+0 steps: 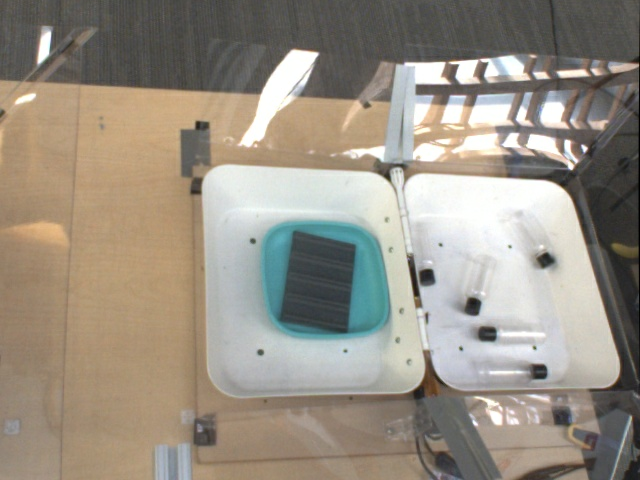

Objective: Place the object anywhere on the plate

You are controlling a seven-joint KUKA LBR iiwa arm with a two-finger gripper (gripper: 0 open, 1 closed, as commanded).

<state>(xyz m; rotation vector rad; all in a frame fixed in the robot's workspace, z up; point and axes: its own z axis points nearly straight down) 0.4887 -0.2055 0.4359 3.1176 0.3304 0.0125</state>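
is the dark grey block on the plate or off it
On it. The dark grey ribbed block lies flat inside the teal plate in the left bin, with teal rim showing on every side.

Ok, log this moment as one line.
object: dark ribbed block flat on teal plate | plate: left bin | right bin: clear vials

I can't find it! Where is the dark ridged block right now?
In the camera view the dark ridged block lies on the teal plate in the left bin, away from the clear vials in the right bin.
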